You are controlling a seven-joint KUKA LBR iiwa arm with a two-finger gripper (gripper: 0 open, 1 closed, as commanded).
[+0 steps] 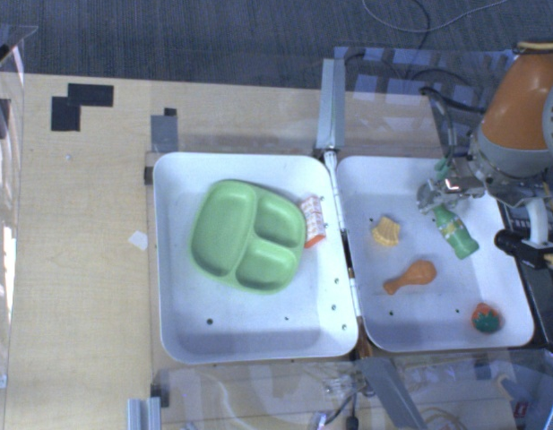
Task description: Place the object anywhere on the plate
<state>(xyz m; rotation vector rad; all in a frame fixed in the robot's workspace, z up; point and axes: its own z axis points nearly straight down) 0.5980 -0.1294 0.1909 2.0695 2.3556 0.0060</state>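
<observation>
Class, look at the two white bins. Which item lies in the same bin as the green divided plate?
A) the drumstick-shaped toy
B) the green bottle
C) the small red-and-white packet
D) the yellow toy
C: the small red-and-white packet rests against the right edge of the green divided plate in the left bin; the other three lie in the right bin.

Grey-and-orange arm reaches in from right, end effector [444,192] lowered.
</observation>
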